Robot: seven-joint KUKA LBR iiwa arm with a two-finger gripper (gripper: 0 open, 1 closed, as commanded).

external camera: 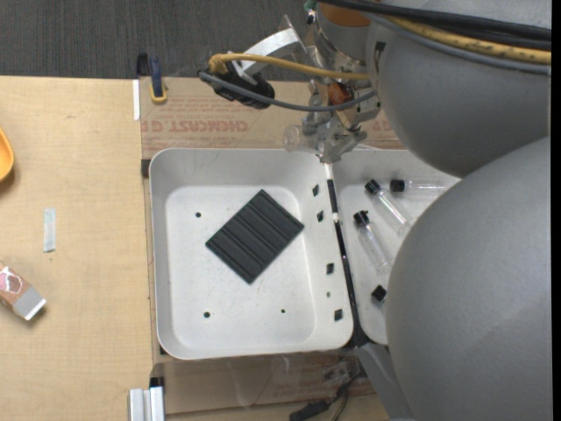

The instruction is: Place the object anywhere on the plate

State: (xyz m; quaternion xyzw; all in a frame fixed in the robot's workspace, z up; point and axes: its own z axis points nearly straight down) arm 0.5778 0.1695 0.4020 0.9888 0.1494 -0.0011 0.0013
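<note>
The grey metal gripper (329, 146), grasp impossible to tell, has the black ribbed square plate (255, 235) down-left of it; releasing here would likely miss.

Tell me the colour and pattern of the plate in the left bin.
Dark grey to black plate with parallel ridges, seen in the camera view.

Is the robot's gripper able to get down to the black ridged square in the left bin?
Probably yes. The black ridged square lies flat in the open, and the gripper hangs above the bin's back corner.
</note>
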